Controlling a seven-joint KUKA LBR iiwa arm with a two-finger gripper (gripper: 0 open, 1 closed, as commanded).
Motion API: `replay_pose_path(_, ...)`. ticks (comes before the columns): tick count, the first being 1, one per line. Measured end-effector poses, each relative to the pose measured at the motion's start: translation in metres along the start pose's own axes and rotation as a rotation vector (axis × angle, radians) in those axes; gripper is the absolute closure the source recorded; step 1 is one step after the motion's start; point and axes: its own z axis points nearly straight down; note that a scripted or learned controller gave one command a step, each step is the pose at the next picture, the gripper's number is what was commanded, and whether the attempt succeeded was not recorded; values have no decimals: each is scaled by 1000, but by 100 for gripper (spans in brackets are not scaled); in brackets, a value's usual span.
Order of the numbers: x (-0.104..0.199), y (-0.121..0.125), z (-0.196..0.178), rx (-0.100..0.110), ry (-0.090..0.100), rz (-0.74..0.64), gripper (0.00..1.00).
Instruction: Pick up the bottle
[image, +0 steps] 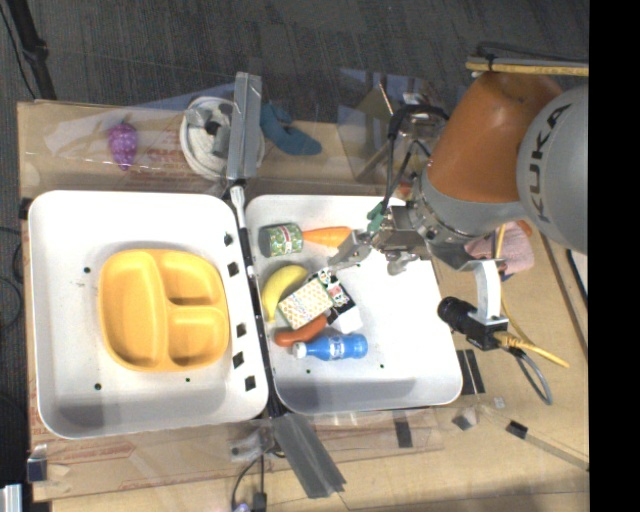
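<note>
Overhead, closest to my lens, the arm (500, 150) bulks across the right bin (420, 360), and that is my main worry: its gripper (375, 248) hangs near the bin's top middle, beside the carrot (326, 237), well apart from the bottle (333, 348). Whether the gripper is open or closed I cannot tell from this slant (the metal blurs together).

Risks, biggest first. A straight descent from here would, I judge, land on the carrot or the patterned box (305, 300) instead of the bottle. Next, the bottle lies on its side near the bin's lower edge, touching a red sausage-like piece (300, 331) and sitting just beside a small white block (347, 318); a closing grip could catch those neighbours or roll the bottle away. Its round, smooth body may also slip.

Containers, large to small. Left bin (60, 300): one yellow divided tray (165, 306), nothing in its compartments. Right bin: banana (276, 285), patterned box partly over it, carrot, green can (281, 239), the red piece, the white block, and the blue bottle with its white cap toward the left.
</note>
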Motion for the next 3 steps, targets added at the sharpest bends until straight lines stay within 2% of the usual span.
replay_pose_path(1, -41, -46, 151, 1, 1, -39, 0)
replay_pose_path(2, -73, -13, 193, -2, 0, 11, 0)
replay_pose_path(3, -74, -13, 183, -2, -1, 7, 100)
